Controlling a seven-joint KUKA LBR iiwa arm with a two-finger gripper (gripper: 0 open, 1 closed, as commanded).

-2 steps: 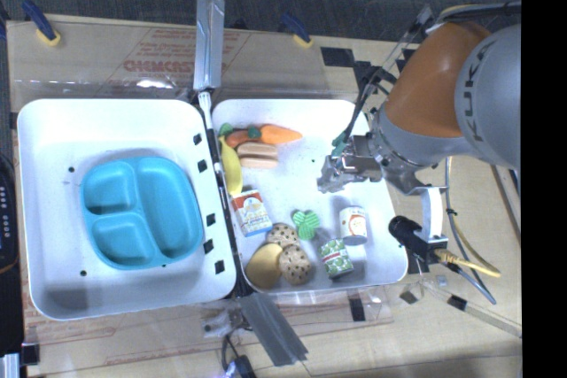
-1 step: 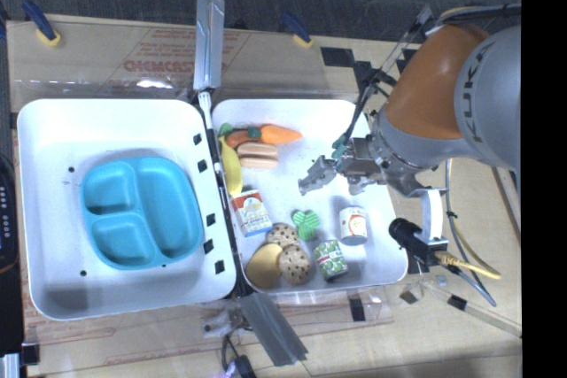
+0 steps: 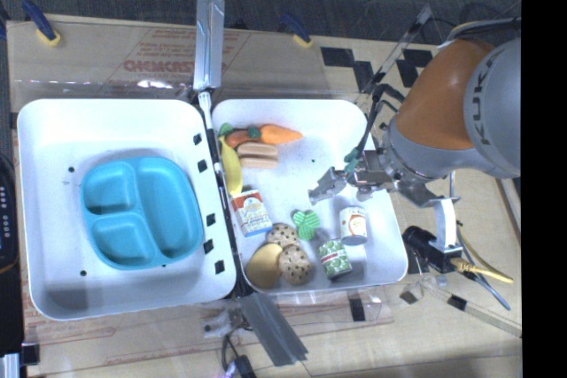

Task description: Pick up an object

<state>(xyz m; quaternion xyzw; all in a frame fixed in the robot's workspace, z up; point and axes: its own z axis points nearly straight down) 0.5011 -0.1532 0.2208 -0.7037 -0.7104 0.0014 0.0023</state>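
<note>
Gripper [image 3: 326, 188]: over the right bin [image 3: 337, 115], fingers apart, nothing between them.
Nearest objects: white can [image 3: 353, 225] and green can [image 3: 334, 258], just below it.
Advice: centre over one can, clear of the green toy [image 3: 306, 222], before closing.

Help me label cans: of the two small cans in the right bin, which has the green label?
The lower can, near the bin's front wall beside the cookies. The other can, up and right of it, wears a white and orange label.
</note>
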